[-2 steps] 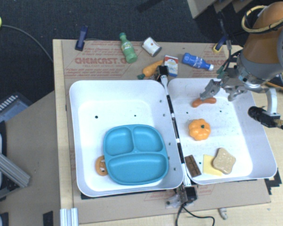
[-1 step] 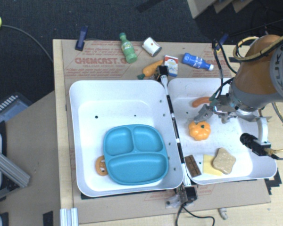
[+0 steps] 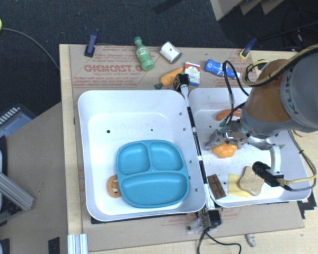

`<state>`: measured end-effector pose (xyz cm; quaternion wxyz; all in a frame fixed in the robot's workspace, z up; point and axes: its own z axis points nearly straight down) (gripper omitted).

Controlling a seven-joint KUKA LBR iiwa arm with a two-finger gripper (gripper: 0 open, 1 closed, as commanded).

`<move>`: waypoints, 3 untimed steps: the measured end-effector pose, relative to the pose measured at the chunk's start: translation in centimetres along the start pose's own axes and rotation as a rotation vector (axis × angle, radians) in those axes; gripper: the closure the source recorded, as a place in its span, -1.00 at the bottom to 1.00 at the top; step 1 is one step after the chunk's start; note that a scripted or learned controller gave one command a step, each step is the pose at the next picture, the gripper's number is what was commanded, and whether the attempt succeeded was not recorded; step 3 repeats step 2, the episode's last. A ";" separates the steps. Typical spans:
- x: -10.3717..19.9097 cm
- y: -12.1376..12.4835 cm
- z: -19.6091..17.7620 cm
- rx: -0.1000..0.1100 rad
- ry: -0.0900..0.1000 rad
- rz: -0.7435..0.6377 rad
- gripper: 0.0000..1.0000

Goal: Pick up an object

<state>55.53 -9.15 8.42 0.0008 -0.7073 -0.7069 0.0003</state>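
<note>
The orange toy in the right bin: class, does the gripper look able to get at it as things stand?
Probably yes: the gripper hangs just above the orange toy in the right bin, and nothing lies over the toy.

the two bins look like smooth white plastic with a faint sheen. the blue divided plate is smooth matt plastic. the bench top looks like printed cardboard, dull. the green bottle at the far side looks like glossy plastic.

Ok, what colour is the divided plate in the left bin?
Light blue. The plate shows plainly in the camera view, lying in the left bin.
</note>
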 end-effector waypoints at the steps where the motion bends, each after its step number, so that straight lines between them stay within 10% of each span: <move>1: 0.0 0.0 -1.0 -0.002 -0.001 0.001 1.00; 2: 6.1 -0.5 -10.1 -0.002 0.000 -0.002 1.00; 3: 6.1 -0.5 -10.1 -0.002 0.000 -0.002 1.00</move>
